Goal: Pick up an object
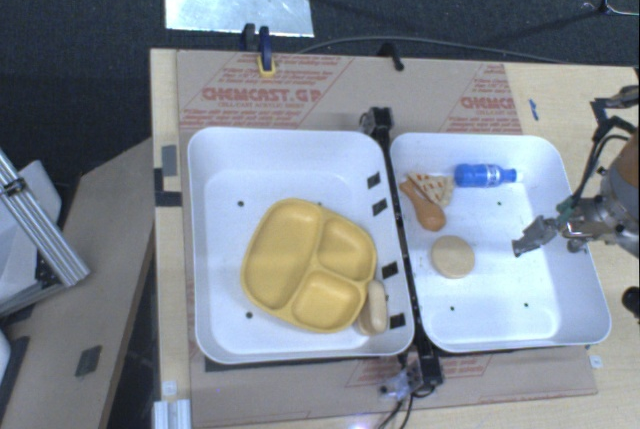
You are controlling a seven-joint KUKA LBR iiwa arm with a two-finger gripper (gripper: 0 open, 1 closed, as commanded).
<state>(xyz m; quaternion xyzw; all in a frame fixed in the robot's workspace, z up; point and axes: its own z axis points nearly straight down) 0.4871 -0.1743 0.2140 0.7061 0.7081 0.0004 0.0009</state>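
One blue bottle (485, 175) lies sideways in right bin (575, 247).

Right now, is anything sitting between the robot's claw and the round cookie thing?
No, nothing visible. The gripper is at the right side of the right bin, and only bare white floor lies between it and the round tan disc. The blue bottle lies farther back.

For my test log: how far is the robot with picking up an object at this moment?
Nothing looks picked yet. The blue bottle, the ice-cream cone toy and the round tan disc all lie on the floor of the right bin; the yellow divided tray lies in the left bin. The gripper is over the right bin's right side, apart from every object. Approach, grasp and lift all remain.
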